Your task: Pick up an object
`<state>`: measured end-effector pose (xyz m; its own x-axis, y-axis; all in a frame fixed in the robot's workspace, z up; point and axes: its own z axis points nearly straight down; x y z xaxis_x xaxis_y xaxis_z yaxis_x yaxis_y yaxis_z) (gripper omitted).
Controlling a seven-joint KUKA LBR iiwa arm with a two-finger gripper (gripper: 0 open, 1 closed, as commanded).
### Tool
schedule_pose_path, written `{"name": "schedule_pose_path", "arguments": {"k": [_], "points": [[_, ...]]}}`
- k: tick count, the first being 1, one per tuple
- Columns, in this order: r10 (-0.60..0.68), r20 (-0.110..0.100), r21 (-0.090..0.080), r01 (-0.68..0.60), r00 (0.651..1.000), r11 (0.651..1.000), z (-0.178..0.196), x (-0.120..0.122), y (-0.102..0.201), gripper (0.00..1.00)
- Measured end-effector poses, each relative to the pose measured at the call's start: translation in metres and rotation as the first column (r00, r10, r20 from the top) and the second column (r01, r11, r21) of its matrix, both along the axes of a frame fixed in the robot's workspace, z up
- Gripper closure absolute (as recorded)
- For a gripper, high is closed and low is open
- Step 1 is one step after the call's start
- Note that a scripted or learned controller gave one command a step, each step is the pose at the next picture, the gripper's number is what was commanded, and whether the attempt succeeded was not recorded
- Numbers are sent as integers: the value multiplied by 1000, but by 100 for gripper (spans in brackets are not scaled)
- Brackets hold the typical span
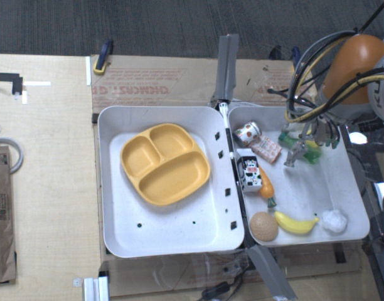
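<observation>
- Two shallow white bins are seated side by side at the centre of the frame: the left bin [113,187] and the right bin [352,187].
- A yellow divided plate [165,163] with three compartments is located in the upper middle of the left bin, lying flat.
- The arm [358,58], with its orange band, is seen entering from the upper right of the frame, with dark and yellow cables looped around it.
- The gripper [297,154] is positioned over the upper part of the right bin; whether it is apart or together cannot be told.
- A green object [311,150] is found just beside the gripper, at its right; contact cannot be confirmed.
- A small round can [247,132] and a pinkish packet [266,148] are placed near the upper left corner of the right bin.
- A black and white carton [249,172] is set against the left wall of the right bin, with an orange carrot [266,186] touching its right side.
- A tan round object [263,226], a banana [296,223] and a white crumpled object [334,220] are arranged along the lower edge of the right bin.
</observation>
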<state>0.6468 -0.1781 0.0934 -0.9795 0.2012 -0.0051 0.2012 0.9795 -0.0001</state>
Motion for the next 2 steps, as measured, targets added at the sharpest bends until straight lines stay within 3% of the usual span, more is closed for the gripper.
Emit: {"name": "schedule_pose_path", "arguments": {"k": [1,2], "points": [[-3,7,-1,3,1000,1000,11,2,-1,100],[3,1,1,-3,1000,1000,106,-39,11,100]]}}
